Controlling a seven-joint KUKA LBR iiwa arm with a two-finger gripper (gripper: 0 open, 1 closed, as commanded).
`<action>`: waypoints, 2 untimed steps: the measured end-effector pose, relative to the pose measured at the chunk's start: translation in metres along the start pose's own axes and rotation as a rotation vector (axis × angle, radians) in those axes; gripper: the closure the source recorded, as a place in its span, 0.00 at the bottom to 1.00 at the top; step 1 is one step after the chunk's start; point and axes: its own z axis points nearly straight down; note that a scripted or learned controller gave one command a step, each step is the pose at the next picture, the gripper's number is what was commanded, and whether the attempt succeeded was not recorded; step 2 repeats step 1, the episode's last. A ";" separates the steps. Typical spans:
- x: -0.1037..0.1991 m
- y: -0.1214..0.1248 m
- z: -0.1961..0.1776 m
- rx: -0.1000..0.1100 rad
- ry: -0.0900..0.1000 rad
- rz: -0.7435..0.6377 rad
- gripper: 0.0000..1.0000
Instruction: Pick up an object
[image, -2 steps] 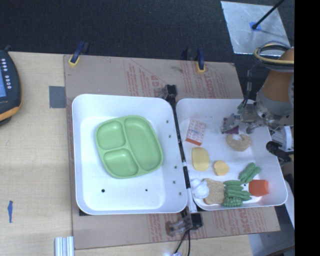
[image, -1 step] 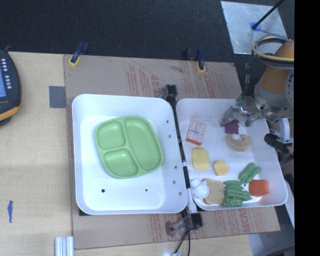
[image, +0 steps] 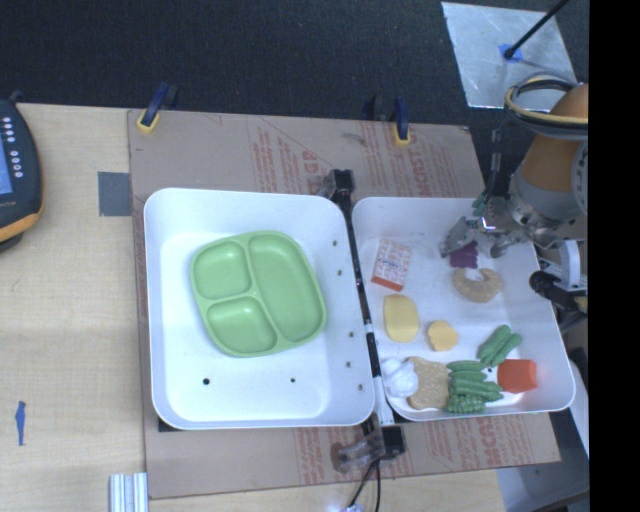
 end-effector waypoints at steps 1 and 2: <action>0.000 -0.022 0.000 0.002 0.000 -0.001 0.00; 0.000 -0.022 0.000 0.002 0.000 -0.001 0.00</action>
